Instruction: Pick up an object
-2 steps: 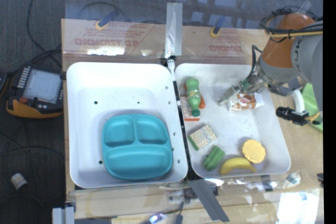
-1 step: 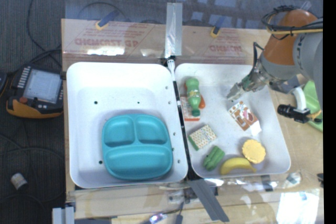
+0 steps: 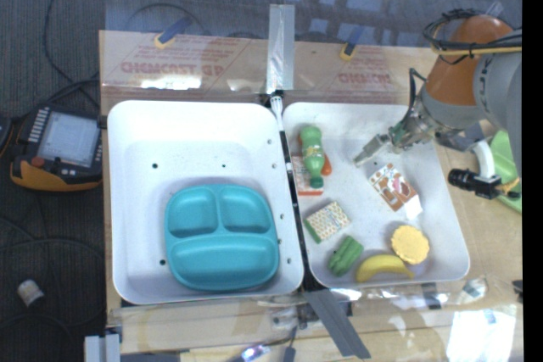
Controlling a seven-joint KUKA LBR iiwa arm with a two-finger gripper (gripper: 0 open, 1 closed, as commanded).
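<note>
Six small items scattered in right bin (image 3: 454,263) for picking; gripper (image 3: 373,148) above, apparently empty, finger state unreadable.

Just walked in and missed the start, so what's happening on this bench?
A grey robot arm reaches in over the right bin, its gripper low near the bin's upper middle with nothing between its fingers. The toys lie loose below it: a green bottle, a small packet, a checkered block, a green pepper, a banana and a yellow cookie. The left bin holds a teal divided tray.
</note>
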